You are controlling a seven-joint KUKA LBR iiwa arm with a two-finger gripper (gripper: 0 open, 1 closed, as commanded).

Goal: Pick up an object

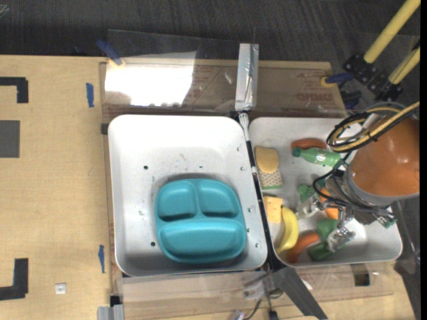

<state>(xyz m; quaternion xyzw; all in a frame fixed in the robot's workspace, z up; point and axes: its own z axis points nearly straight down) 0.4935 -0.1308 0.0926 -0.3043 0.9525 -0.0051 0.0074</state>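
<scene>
Tool low over the toy food in the right bin.

The small pile of toy food (an orange piece [301,243] beside a green piece [325,235], with a banana [289,227] just to their left) lies at the near end of the right bin [280,133]. The tool [330,220] hangs among these pieces, directly over the green and orange ones, so the nearest candidate lies straight beneath it rather than off to a side. Whether it grips anything cannot be told, since cables and the wrist hide the view. The banana's long axis runs up the bin. A teal tray [199,220] sits in the left bin [133,145].
</scene>
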